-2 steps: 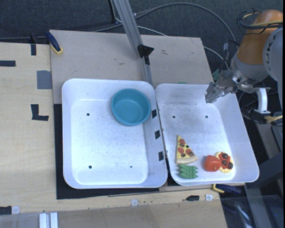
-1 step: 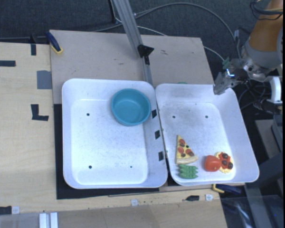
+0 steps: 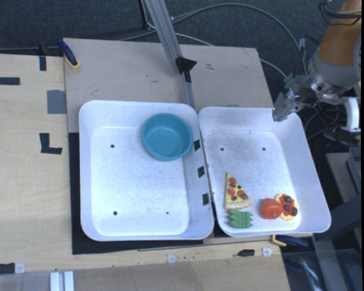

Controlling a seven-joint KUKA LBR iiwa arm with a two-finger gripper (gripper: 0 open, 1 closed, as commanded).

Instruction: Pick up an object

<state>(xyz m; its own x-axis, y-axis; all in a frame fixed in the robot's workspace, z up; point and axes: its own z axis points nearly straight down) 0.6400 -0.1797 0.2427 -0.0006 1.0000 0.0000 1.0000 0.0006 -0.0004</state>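
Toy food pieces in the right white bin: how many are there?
3, grouped near its front edge: a pizza slice, a green piece just below it, a red-and-yellow piece to their right.

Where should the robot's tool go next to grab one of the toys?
Probably toward the near end of the right bin. The tool sits over that bin's far right corner, with nothing seen in it, while the pizza slice, the green toy and the red toy lie together at the near end. The blue bowl is in the left bin, farther off.
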